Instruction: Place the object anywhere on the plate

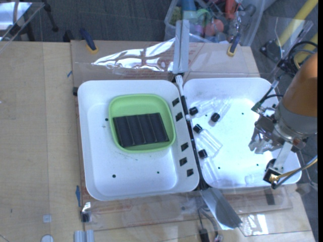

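A light green square plate (118, 107) lies in the left bin (96, 150). A dark ribbed rectangular slab (140, 130) rests flat on it and covers most of its middle. In the right bin (237, 92) lie clear plastic pieces with small black caps: one (214, 117) near the middle, one (197, 128) closer to the divider, and one (203, 154) further forward. My gripper (260, 144) hangs over the right side of the right bin, well to the right of those pieces and far from the plate. Nothing is visibly held in it.
Black clips (182, 146) line the divider between the bins. A clear tub of colourful items (212, 9) stands behind the bins. Crinkled foil (136, 59) lies behind the left bin. Cables and a yellow tag (272, 175) hang below the wrist.
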Tool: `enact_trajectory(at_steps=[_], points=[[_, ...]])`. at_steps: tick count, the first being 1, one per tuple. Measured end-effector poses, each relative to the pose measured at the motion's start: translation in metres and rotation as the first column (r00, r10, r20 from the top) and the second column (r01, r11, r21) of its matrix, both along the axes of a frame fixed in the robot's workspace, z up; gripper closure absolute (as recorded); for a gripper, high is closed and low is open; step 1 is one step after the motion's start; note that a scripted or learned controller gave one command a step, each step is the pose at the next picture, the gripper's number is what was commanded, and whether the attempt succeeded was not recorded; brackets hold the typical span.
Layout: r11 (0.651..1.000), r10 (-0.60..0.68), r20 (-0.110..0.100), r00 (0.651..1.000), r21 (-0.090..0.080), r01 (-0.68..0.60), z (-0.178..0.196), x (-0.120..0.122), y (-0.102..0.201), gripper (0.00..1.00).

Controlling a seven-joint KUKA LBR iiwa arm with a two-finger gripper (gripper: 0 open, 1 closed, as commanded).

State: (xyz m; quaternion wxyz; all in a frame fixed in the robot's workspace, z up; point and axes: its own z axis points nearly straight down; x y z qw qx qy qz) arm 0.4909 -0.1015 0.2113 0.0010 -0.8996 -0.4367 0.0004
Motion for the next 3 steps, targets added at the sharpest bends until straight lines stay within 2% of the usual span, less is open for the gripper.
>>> enact_trajectory(at_steps=[1, 2, 3], points=[[1.000, 0.000, 0.000, 1.000, 0.000, 0.000, 0.000, 0.000, 0.000, 0.00], [1.000, -0.023, 0.000, 1.000, -0.002, 0.023, 0.131, 0.054, -0.033, 0.00], [0.997, -0.078, -0.003, 0.997, 0.000, 0.078, 0.071, 0.047, -0.012, 0.00]])
